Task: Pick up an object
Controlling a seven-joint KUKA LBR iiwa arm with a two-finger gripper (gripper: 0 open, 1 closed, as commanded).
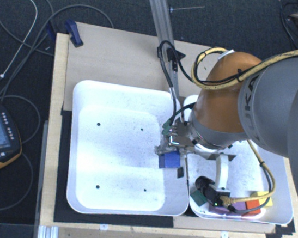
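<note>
- the grey arm [285, 91], nearest the lens, hangs over the seam between the two bins. its bulk hides much of the right bin [245, 218], so anything under it cannot be judged.
- the gripper [172, 158] sits over the right edge of the left bin [75, 133], with its fingers pinching a small blue block [169, 161].
- the block seems to be caught by its upper part, with most of it hanging below. a hold that shallow could let it slide out during a fast lift or swing.
- a drop here would likely land on the rim between the bins, and the block could bounce either way or onto the bench [119, 56].
- the block looks slightly askew, so it may twist further in the grip.
- a green piece [198, 196] and a purple, yellow and orange heap [250, 204] lie near the right bin's front. a low pass over them could knock them about.
</note>
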